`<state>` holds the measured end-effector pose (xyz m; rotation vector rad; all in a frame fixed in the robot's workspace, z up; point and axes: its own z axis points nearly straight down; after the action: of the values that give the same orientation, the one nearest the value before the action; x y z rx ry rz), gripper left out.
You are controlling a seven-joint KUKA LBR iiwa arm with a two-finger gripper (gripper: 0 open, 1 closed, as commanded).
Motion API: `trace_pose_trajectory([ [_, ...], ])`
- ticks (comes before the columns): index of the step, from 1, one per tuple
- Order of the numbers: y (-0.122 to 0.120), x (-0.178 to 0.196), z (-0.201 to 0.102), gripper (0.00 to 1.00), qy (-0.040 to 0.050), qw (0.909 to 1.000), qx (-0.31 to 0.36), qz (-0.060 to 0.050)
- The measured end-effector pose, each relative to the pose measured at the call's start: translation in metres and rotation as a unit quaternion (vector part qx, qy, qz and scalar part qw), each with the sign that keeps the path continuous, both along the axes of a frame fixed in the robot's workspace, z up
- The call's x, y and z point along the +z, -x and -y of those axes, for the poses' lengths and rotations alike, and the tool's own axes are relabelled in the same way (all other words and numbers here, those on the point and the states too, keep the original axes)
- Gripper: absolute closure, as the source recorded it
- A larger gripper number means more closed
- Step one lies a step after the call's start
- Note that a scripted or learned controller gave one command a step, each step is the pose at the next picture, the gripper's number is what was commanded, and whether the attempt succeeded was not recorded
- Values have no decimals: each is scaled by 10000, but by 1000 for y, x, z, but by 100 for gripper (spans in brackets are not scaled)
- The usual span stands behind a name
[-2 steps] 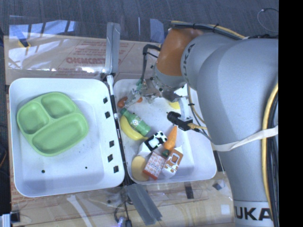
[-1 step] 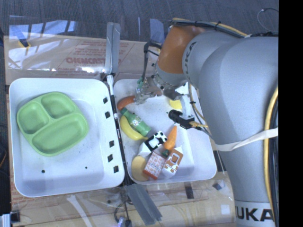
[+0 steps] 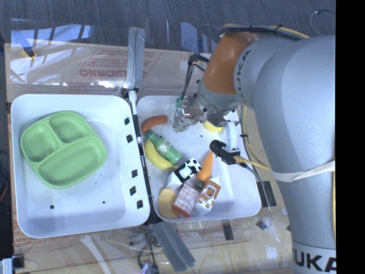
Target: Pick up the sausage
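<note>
The sausage [image 3: 154, 121] is a short reddish-brown link lying near the upper left corner of the right bin [image 3: 245, 201]. My gripper [image 3: 181, 120] hangs over the upper middle of that bin, just right of the sausage and apart from it. Nothing shows between its metal fingers [image 3: 178, 123], and their spread is too small to judge. The big grey arm with its orange band [image 3: 225, 59] covers the bin's right side.
In the right bin lie a banana [image 3: 155, 154], a green bottle [image 3: 164, 147], a carrot [image 3: 206, 165], a black-and-white item [image 3: 190, 168], small cartons [image 3: 187, 198] and a yellow piece [image 3: 213, 127]. The left bin [image 3: 85, 204] holds a green divided plate [image 3: 63, 147].
</note>
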<state>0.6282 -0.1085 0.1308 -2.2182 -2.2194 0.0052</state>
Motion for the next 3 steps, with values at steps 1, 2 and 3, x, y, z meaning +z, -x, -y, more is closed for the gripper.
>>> trace_pose_trajectory([
  [1, -29, 77, -103, 100, -4, 10000, -7, 17],
  [2, -28, 77, -102, 0, -1, 10000, -11, 15],
  [3, -21, 61, -67, 0, 0, 9991, 415, 5],
])
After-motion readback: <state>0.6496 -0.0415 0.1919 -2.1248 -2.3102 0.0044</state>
